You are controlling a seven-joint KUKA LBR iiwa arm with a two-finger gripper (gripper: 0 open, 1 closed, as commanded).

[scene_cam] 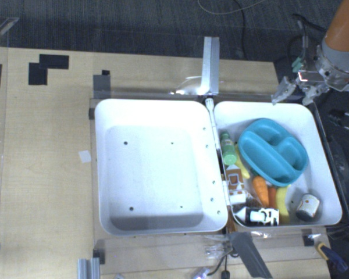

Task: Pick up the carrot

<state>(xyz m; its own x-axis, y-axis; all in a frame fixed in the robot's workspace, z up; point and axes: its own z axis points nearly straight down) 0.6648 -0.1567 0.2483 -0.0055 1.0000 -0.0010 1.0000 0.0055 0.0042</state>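
A small orange carrot [260, 189], probably light, stiff and smooth, lies in the right bin [320, 133] wedged beside a blue tray [273, 149], best pinched across its middle, while the gripper [295, 92] hangs open and empty above the bin's far corner.

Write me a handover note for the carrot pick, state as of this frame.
Gripper: open, holding nothing, above the far right corner of the right bin.
Carrot: in the right bin near its front, wedged among clutter, just in front of the blue divided tray, beside a yellow item.
Left bin: nothing to do there.
Done: nothing yet; carrot not grasped.
Left: move over the carrot, descend, close on it, lift.
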